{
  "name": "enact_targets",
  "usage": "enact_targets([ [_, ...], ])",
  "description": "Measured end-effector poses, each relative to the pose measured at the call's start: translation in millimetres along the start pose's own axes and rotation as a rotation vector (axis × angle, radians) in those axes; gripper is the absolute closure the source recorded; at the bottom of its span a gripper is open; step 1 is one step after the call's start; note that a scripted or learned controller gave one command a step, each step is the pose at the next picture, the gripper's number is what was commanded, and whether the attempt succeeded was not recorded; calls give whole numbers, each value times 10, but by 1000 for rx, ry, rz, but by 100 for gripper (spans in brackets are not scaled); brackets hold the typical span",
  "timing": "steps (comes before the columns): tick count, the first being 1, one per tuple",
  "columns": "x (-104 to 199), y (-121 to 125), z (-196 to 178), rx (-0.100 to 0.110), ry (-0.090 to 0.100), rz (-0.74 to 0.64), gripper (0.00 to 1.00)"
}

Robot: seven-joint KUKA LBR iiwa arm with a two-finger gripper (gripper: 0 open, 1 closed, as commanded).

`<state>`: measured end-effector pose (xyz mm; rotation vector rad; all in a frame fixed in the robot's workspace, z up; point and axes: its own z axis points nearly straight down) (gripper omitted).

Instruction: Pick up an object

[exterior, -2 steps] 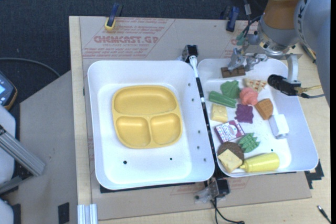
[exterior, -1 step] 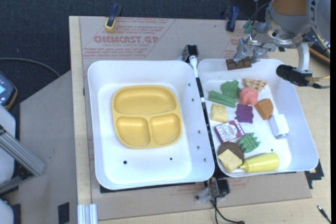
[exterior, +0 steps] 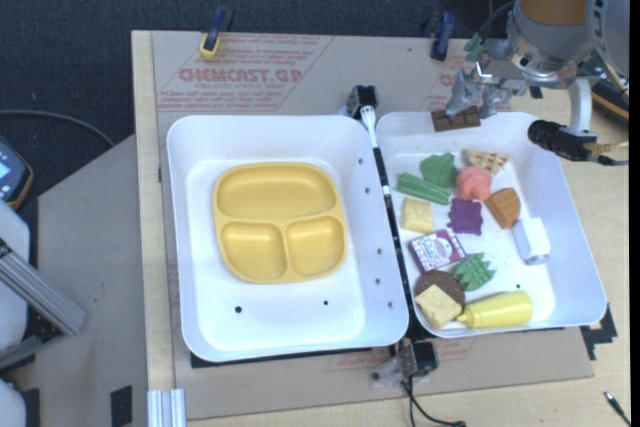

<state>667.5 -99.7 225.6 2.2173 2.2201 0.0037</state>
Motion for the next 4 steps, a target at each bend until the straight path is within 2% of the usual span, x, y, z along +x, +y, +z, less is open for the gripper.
enact_targets([
  [1, 308, -473, 31, 9, 3, -1, 100],
  [2, 794, -747, -69, 8, 4, -4, 100],
  [3, 657, -765, -75, 7, 2, 2, 100],
  [4, 703, -705, -33, 4, 1, 0, 100],
])
